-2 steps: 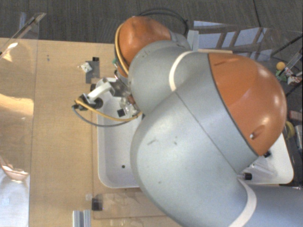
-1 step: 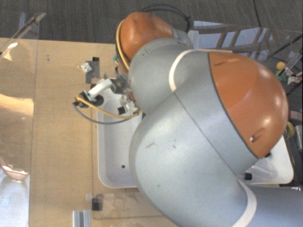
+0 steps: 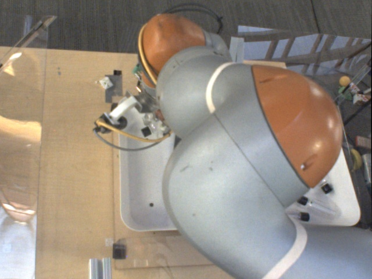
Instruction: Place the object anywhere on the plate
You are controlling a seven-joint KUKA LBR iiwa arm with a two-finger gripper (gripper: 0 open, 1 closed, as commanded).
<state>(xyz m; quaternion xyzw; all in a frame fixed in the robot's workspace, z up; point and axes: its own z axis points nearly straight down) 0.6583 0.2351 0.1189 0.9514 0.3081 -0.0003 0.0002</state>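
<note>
- At the centre of the camera view, you see the arm (image 3: pixel 244 173) reaching in from the right, its grey shell and orange bands taking up most of the frame.
- At the arm's far end, the gripper (image 3: pixel 150 122) sits over the upper left corner of the white bin (image 3: pixel 136 208), close to the rim. It is largely tucked under the wrist, so you cannot tell whether it is spread, pressed together or pinching anything.
- You cannot tell where the object and the plate lie, because the arm's bulk covers most of the bin.
- In the bare lower left part of the bin, a small dark speck (image 3: pixel 151 204) lies on the floor, apart from the walls.
- On the wooden bench (image 3: pixel 75 156), just beyond the bin's upper left corner, a small black block (image 3: pixel 117 74) stands with a small white piece (image 3: pixel 104 82) just beside it.
- Below the bin's lower left corner, a second small black block (image 3: pixel 119 250) rests on the bench, and a ribbed metal piece (image 3: pixel 100 267) lies near it at the bottom edge.
- At the right, under the arm, a white surface (image 3: pixel 349 202) shows; you cannot tell whether it belongs to the other bin.
- Along the top, dark carpet (image 3: pixel 87 10) lies beyond the bench.
</note>
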